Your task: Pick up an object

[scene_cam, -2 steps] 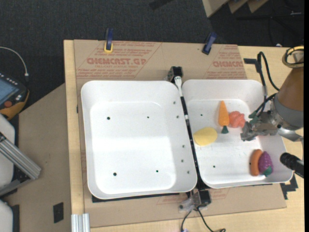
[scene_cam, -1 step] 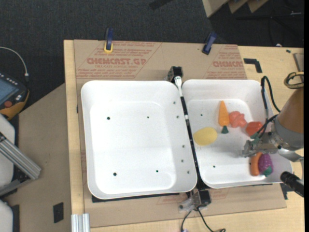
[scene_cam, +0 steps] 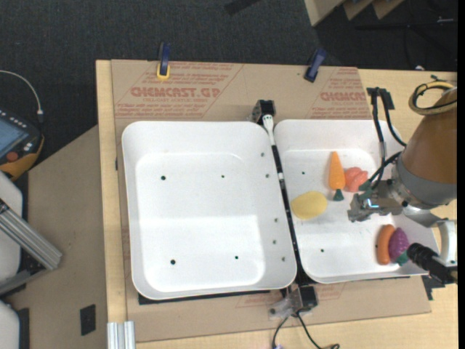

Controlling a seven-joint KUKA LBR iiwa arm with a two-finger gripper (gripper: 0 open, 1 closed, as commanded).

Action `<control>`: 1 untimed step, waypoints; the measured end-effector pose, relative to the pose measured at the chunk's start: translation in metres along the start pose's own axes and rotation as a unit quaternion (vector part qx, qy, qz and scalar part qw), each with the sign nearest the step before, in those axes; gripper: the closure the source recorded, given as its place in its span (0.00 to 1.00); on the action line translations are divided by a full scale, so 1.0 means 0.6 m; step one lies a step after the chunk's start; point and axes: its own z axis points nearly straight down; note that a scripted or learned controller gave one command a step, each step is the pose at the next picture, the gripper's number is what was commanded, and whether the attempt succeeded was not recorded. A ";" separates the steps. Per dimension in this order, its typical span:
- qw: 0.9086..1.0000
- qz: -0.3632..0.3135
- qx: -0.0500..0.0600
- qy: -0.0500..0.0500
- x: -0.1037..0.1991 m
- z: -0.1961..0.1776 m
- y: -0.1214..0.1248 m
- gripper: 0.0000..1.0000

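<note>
The right bin (scene_cam: pixel 320 264) holds several toy foods. An orange carrot (scene_cam: pixel 336 170) lies upright near the bin's middle, with a pink piece (scene_cam: pixel 354 178) touching its right side. A yellow lemon-like piece (scene_cam: pixel 309 204) lies near the bin's left wall. An orange and purple piece (scene_cam: pixel 391 243) rests near the front right corner. My gripper (scene_cam: pixel 365 203) hangs over the right half of this bin, just below the pink piece and right of the yellow one. Nothing shows between its fingers.
The left bin (scene_cam: pixel 145 217) sits beside the right one, with a black divider rail (scene_cam: pixel 280 187) between them. Cardboard (scene_cam: pixel 218 86) lies under both bins. Blue clamps (scene_cam: pixel 164 60) hold its far edge. Cables (scene_cam: pixel 381 122) run along the right bin's far right.
</note>
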 end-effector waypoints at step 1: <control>1.000 0.003 0.002 -0.002 -0.007 -0.012 -0.002 1.00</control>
